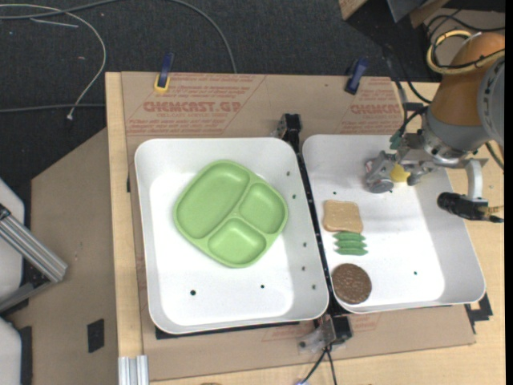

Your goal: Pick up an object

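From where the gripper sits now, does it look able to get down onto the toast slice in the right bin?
Probably yes. The gripper is over the right bin, up and to the right of the toast slice. White bin floor lies between them. The green pea pods lie just below the toast, so a sloppy descent might nudge them.

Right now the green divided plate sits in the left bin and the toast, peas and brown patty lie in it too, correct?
Not quite. The camera view shows the green divided plate in the left bin, but the toast, peas and brown patty lie in the right bin.
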Motion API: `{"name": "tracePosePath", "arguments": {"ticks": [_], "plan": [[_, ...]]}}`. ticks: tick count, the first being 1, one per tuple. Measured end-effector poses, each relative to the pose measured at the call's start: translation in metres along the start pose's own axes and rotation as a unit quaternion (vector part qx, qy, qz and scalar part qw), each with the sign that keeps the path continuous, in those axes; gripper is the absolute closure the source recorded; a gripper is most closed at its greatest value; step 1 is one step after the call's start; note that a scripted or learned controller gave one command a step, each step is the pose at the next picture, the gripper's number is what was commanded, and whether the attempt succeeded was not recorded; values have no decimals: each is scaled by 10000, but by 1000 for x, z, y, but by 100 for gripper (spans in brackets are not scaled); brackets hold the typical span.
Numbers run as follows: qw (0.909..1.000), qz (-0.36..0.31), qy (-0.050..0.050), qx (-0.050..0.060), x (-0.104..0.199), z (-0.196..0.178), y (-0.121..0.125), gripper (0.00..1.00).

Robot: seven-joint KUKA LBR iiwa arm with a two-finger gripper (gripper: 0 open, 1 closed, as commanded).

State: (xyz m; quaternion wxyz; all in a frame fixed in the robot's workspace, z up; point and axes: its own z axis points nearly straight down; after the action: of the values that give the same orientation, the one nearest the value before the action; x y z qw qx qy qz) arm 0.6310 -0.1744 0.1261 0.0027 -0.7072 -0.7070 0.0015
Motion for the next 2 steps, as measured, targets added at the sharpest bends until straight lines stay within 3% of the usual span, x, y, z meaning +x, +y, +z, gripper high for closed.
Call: {"name": "tracePosePath", "arguments": {"ticks": [1,2], "plan": [[10000,-3,-5,-40,0,-15,2,100],[10000,-1,-21,-68,-8,-76,1,100]]}}
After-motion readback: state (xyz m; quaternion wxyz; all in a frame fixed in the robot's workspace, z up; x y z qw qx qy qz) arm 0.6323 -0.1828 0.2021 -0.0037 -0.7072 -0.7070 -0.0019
